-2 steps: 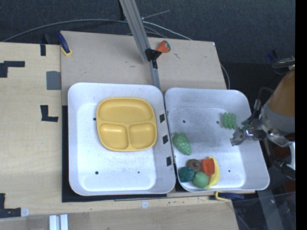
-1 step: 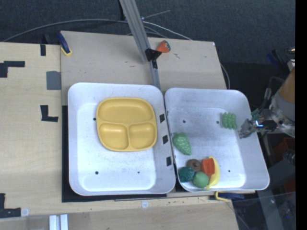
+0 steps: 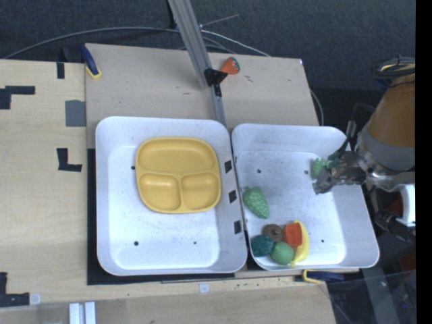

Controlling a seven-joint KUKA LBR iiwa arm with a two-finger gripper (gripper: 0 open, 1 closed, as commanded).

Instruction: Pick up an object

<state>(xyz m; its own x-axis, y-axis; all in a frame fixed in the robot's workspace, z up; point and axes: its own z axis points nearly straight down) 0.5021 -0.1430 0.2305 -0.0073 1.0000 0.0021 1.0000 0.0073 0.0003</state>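
We count two white bins, left bin [image 3: 108, 201] with one yellow tray [image 3: 179, 174]; right bin [image 3: 283, 140] with five small items; gripper [image 3: 322, 175] at right edge of frame, something green at its tip, grip state we cannot tell

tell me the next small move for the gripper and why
Probably travel toward the near corner of the right bin and descend. The gripper sits at that bin's far right side, over bare floor, while the toys cluster in the near corner and a green piece lies mid-bin.
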